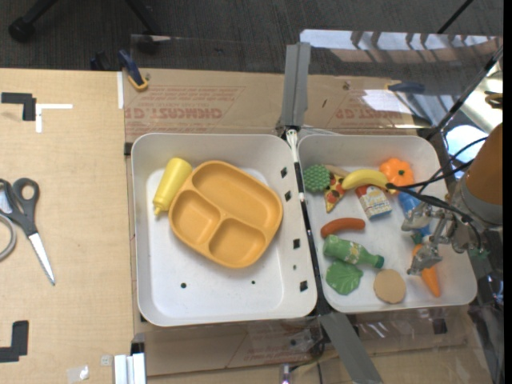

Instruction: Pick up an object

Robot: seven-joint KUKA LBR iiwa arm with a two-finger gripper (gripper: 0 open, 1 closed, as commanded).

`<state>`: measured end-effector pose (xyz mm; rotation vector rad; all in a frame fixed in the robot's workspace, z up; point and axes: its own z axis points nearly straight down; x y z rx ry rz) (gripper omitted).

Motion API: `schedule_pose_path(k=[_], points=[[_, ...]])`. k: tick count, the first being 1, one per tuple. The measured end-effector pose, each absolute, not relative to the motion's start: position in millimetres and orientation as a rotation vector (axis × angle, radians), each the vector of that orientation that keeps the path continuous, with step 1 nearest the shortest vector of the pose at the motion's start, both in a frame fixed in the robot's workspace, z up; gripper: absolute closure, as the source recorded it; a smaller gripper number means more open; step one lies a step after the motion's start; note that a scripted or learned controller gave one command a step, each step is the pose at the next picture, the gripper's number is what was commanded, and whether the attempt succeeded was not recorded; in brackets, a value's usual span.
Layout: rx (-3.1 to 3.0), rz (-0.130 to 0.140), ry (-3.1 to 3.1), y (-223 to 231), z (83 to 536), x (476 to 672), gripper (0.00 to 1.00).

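My gripper (426, 245) hung over the right bin (352, 144) at its 3 o'clock edge, above the carrot (432, 280); I could not tell its opening, so a straight, centred descent seemed best

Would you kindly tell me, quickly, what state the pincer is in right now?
Pincer: low over the right bin, near the carrot; whether it is open, closed or holding anything cannot be told.

Pincer (426, 246) partly hides a blue toy (409, 204).
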<state>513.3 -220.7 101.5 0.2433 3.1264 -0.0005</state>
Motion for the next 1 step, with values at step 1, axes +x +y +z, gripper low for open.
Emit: schedule_pose_path(k=[1], points=[[0.24, -0.002, 3.123, -220.5, 111.1, 514.8, 1.0]])
